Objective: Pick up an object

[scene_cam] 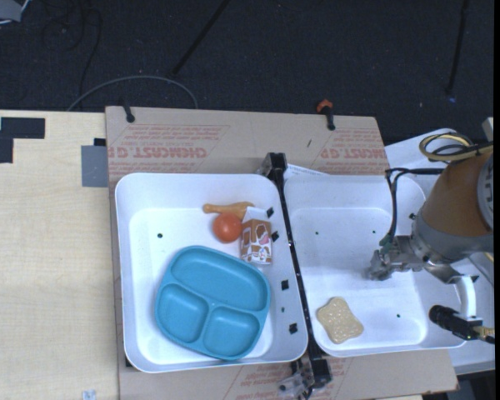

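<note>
Listing what lies within reach. Item one: my fingers (pixel 382 267), low over the floor of the right bin (pixel 350 188), with nothing seen between them; whether they are spread or clenched I cannot tell.

Item two: biscuit (pixel 340 320), the likeliest pick. It lies in the same bin, near my fingers, toward the view's bottom edge and a little left of them, apart from them. It is flat, tan and speckled, a lumpy oval, with its long axis slanting from upper left to lower right.

Item three: left bin (pixel 133 223), well apart from my fingers, past the divider. It holds a blue tray (pixel 212 302), a tomato (pixel 227 227) and a brown carton (pixel 257 242) just beside it.

Judgement: the biscuit is nearest, and its thinness calls for a low grasp.
</note>
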You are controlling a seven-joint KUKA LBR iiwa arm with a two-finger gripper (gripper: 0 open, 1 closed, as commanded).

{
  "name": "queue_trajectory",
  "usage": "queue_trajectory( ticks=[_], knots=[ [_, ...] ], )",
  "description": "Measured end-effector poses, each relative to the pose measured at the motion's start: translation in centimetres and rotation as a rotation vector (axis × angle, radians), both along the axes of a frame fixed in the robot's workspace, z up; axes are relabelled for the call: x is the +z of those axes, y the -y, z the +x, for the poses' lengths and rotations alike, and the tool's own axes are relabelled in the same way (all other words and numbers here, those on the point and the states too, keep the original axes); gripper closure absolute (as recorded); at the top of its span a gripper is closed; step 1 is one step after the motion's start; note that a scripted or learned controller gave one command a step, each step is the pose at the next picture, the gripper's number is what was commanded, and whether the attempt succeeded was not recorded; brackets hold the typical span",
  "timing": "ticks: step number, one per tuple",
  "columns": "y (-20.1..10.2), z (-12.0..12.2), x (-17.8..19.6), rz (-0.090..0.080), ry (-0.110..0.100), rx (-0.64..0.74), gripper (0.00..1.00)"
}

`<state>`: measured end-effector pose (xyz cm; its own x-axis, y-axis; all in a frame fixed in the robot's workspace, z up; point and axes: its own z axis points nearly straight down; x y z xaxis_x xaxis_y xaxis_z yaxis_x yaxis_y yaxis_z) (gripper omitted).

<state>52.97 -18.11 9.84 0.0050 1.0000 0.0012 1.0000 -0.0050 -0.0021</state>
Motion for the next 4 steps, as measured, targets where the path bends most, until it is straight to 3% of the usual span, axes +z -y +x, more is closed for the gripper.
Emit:
queue_trajectory(
  ticks=[3,4],
  knots=[
    [0.0,-0.1,15.4,-0.002,0.005,0.007,1.00],
    [-4.7,0.3,15.3,0.000,-0.001,0.008,1.00]
  ],
)
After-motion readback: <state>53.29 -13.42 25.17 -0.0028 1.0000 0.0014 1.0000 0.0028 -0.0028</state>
